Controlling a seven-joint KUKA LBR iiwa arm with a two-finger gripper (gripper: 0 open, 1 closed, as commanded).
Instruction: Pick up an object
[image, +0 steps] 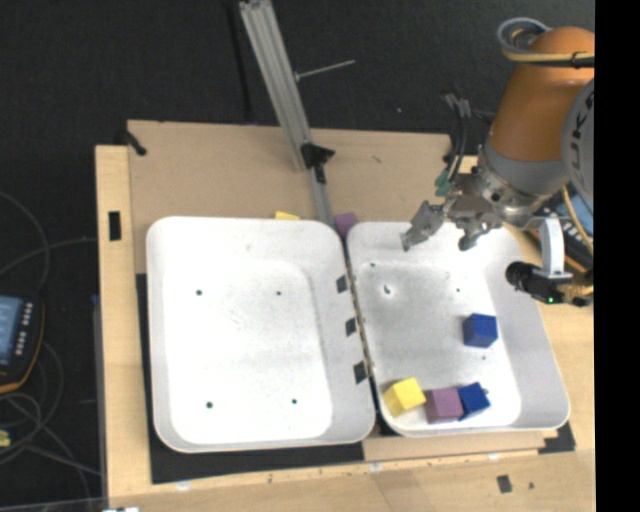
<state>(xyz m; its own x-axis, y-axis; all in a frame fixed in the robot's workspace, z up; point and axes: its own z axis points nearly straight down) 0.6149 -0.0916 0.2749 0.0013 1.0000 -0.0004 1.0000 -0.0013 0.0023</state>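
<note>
Here, the gripper (441, 236) is hanging over the far edge of the right bin (530, 330), with the arm (535, 110) reaching in from the right side of the camera view. The jaws are standing apart, and nothing is sitting between them. The objects are lying well away from the gripper, toward the near side of the right bin. A blue cube (480, 330) is sitting alone near the bin's right wall, with bare floor on every side of it. Along the near rim, three blocks are lining up in a row: a yellow block (404, 395) on the left, a purple block (444, 404) touching it or just beside it, and a second blue block (474, 398) pressing against the purple one on the right. The middle and far floor of the right bin are offering open room under the gripper. The left bin (170, 330) is sitting beside the right bin, the two rims meeting along a central seam. A small yellow piece (287, 215) and a small purple piece (346, 222) are lying on the tabletop (200, 170) just beyond the far rims. A slanted metal rail (285, 85) is crossing above the far tabletop toward the seam.
</note>
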